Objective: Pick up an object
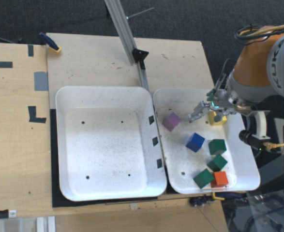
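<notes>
The gripper (203, 111) hung low in the right bin (180, 96); we couldn't tell its finger state. Beside it lay a yellow object (218, 119) (partly hidden); further off, matte cubes: purple (171, 121), blue (195, 142), green (217, 146).

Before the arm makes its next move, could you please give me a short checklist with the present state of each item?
1. Pincer over the right bin: ok.
2. Object held in the pincer: cannot tell.
3. Yellow object directly beside the pincer as nearest target: ok.
4. Purple cube and blue cube standing apart from the others, easy to reach: ok.
5. Green cubes and orange cube clustered close together near the bin's front corner: not ok for a clean grasp.
</notes>
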You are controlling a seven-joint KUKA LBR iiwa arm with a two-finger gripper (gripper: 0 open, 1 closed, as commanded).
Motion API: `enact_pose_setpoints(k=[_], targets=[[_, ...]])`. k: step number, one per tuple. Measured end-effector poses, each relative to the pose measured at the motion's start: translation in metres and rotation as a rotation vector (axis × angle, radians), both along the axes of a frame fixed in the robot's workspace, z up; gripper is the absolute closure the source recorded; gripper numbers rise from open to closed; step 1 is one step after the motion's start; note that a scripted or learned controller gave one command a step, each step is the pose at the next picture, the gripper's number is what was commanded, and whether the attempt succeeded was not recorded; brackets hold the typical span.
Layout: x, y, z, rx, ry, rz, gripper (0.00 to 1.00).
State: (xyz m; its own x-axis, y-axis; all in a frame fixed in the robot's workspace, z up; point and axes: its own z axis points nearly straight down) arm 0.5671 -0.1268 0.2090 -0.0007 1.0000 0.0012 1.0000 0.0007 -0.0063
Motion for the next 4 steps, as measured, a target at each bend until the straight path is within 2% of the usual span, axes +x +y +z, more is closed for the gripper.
enact_pose_setpoints(k=[1, 3, 4], targets=[[0.001, 0.0, 0.003, -0.001, -0.005, 0.001, 0.0], [-0.014, 0.009, -0.095, -0.001, 0.0, 0.0, 0.0], [-0.014, 0.009, -0.118, -0.003, -0.005, 0.0, 0.0]])
